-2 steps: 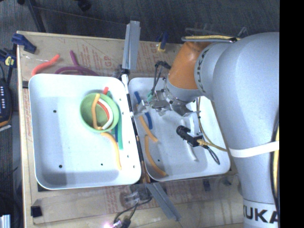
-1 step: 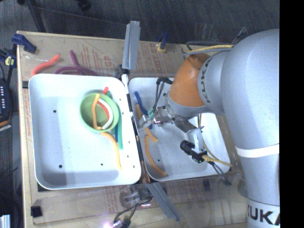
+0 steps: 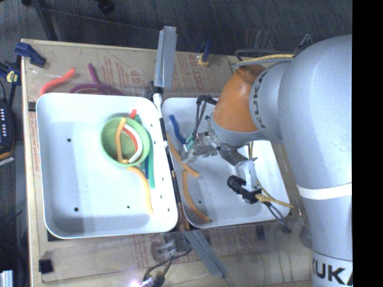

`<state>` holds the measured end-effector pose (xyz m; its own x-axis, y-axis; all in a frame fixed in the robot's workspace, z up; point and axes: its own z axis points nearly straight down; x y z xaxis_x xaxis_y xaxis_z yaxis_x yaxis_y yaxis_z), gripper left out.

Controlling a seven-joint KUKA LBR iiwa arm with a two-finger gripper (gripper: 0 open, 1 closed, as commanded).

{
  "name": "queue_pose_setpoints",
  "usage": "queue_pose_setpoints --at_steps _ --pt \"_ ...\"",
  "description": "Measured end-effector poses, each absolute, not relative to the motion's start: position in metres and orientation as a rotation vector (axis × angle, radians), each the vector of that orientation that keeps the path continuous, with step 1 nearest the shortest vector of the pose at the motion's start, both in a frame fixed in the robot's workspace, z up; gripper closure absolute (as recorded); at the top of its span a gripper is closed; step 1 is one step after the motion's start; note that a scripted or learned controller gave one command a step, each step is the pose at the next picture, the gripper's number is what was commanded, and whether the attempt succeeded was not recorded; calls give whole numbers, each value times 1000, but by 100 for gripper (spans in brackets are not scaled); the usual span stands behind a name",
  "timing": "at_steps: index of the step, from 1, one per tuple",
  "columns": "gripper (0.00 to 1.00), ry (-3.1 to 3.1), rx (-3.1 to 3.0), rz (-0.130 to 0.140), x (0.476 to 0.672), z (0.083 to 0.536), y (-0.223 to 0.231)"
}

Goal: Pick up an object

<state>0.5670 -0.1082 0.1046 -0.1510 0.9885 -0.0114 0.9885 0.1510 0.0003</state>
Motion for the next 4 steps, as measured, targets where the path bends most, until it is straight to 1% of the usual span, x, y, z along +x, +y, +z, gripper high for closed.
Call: queue_pose_setpoints --at_steps 1,2,3,4 --pt "0 2369 2043 -15 567 106 -112" --pt "100 2379 2035 -17 567 114 -110" --pt "0 2380 2033 -18 567 115 -110" --pt "0 2399 1995 -15 566 97 -112"
